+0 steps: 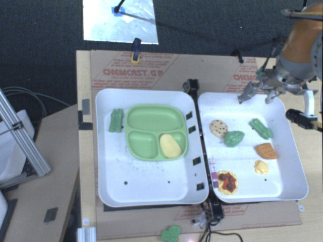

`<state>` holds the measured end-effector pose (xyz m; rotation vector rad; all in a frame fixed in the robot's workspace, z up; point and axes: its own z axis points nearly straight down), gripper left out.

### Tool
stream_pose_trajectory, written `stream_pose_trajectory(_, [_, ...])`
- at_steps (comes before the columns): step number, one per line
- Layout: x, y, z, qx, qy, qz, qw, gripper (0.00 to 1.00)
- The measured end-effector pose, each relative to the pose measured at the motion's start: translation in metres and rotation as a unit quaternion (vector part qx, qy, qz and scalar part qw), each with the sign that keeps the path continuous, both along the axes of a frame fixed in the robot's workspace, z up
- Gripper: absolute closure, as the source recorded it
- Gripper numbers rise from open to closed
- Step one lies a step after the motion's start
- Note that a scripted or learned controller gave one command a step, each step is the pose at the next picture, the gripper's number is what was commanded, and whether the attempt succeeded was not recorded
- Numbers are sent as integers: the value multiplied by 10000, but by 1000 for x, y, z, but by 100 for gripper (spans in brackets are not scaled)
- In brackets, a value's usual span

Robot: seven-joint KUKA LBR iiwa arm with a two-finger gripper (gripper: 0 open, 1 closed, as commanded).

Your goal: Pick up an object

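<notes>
My gripper (258, 96) hangs over the far edge of the right bin (287, 185), its two fingers spread apart with nothing between them. Below it in that bin lie a brown cookie (218, 128), a green leafy piece (233, 138), a green pickle-like piece (261, 128), an orange-brown wedge (266, 150), a small yellow piece (261, 167) and a pizza slice (227, 182). In the left bin (116, 190) a green divided tray (151, 120) holds a yellow lemon-shaped piece (170, 145), with a green bean-like piece (116, 120) to its left.
A black divider with clips (200, 135) separates the two bins. A green piece (171, 233) lies on the bench in front of the bins. A metal frame (20, 140) stands at the left, and a shiny sheet (120, 14) lies beyond the bench.
</notes>
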<state>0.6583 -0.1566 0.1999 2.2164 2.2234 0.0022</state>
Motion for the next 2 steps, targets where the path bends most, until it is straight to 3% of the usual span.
stream_pose_trajectory(1, [-58,10,-118,12,39,-14,10000,0])
stream_pose_trajectory(2, [-54,10,-103,-3,-10,-7,10000,100])
